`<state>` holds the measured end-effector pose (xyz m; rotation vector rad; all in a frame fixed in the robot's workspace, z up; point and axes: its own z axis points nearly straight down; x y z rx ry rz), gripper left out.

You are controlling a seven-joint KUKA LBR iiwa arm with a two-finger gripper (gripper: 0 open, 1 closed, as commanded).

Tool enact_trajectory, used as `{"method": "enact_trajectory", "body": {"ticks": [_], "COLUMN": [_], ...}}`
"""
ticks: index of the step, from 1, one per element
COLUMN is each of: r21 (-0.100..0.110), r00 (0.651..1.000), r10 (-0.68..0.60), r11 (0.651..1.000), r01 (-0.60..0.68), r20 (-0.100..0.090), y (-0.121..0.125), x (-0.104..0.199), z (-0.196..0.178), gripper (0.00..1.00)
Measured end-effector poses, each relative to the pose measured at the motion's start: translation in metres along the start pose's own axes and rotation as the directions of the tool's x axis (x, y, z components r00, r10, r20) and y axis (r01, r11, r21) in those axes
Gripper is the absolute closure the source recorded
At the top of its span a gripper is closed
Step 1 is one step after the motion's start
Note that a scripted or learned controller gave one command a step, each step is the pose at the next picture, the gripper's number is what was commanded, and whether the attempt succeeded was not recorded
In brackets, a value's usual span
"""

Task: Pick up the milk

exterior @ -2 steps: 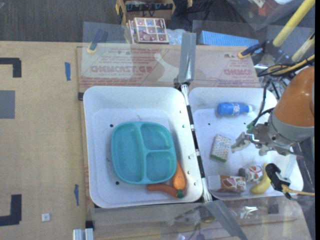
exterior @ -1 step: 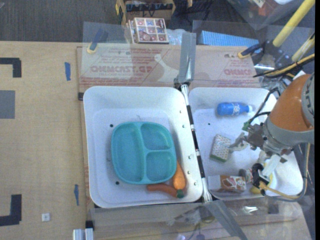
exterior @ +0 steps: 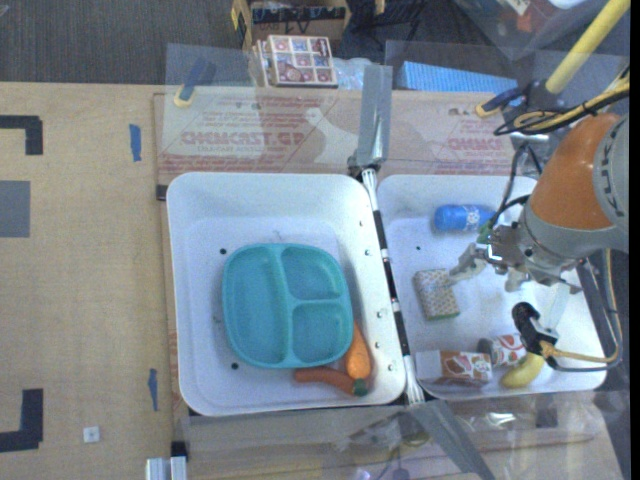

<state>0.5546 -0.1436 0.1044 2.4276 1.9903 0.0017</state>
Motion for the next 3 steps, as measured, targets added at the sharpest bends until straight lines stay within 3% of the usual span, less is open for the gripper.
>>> {"method": "enact_trajectory", "body": {"ticks": [1,2,3], "r21": [0.002,0.004,0.003], "r00": [0.998,1.000,0.948], "r10": [-0.059,-0.024,-0.319], "r11": [0.998,1.000,0.948], "r01": [0.059,0.024,0.319], "r20": [0.000,-0.001,-0.003], "y": [0.017,-0.070,-0.065], "x": [-0.017,-0.007,-0.061], "z": [-0.140,-0.027,-0.008], "gripper": [0.00,0.00,0.00]}}
